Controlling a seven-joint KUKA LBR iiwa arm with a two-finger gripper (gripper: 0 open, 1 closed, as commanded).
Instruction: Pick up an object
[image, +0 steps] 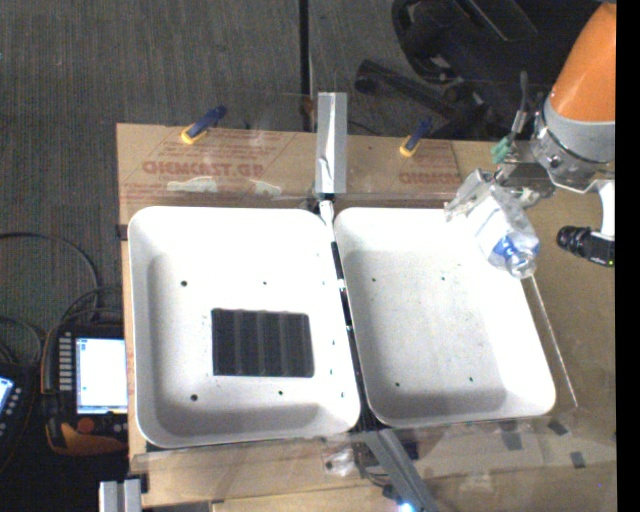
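1. KUKA arm (590, 80), grey w/ orange band, reaches in from the right edge; its jaws (497, 205) hang over the far right corner of the right bin (450, 390).
2. A clear plastic bottle (508, 243) w/ a blue-and-white end sits directly under the jaws, tilted, its lower end over the right bin's far right rim. It looks lifted off the bin floor.
3. The bottle's upper part meets the jaws, but the clear plastic and glare blur the contact; whether the jaws are open, closed or actually gripping it cannot be told.
4. Right bin: white, shallow, floor bare apart from small dark dots; nothing else lies in it.
5. Left bin (170, 250), touching the right bin along their shared middle edge, holds one thing: a dark ribbed rectangular tray (262, 343), flat on the floor, near-centre, well apart from the bottle.
6. Beyond the right bin, on the far side, a brown board (230, 165) w/ red lettering lies flat on the desk (585, 400); two yellow-and-blue clamps (203, 123) pin its far edge.
7. A metal post (331, 145) stands at the far end of the seam, just left of the right bin's far left corner.
8. Far left of the right bin, past the left bin, a handheld pendant (90, 375) w/ a lit screen rests on the floor.
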